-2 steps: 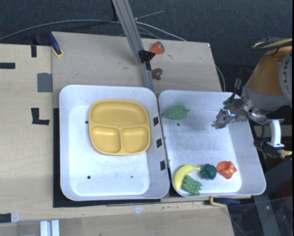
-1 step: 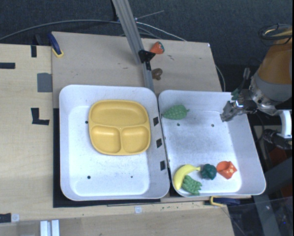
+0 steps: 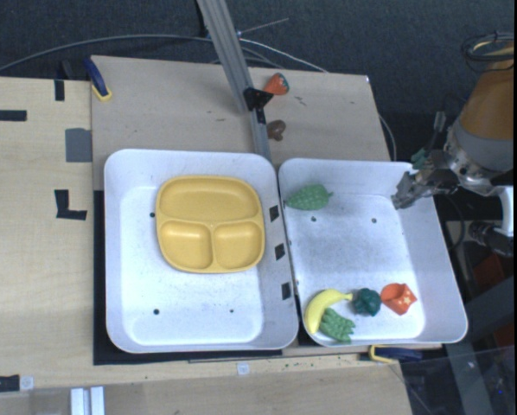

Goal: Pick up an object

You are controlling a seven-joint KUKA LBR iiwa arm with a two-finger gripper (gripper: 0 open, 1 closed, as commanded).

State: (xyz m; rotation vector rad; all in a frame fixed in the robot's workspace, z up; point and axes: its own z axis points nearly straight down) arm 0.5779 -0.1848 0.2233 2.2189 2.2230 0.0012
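Here the arm waits at the right bin's far edge, with nothing picked up yet.

Nearest the camera, along the front wall of the right bin [image 3: 431, 258], four small toys crowd together: a yellow banana [image 3: 321, 305] touching a light green piece [image 3: 336, 324], a dark green lump [image 3: 367, 302] just beside them, and an orange-red piece [image 3: 398, 297] next to that; packed so tightly, any one of them would probably be awkward to take cleanly. The yellow divided plate [image 3: 211, 223] sits alone in the left bin [image 3: 120, 258]. Farther back, a green leafy toy [image 3: 309, 198] lies by itself near the right bin's back wall, likely the easier target. The tool [image 3: 407, 190] hangs over that bin's right rim, well apart from every toy; I cannot tell whether it is spread or closed, and nothing appears in it. Behind the bins, on the table [image 3: 172, 102], lie two small objects.
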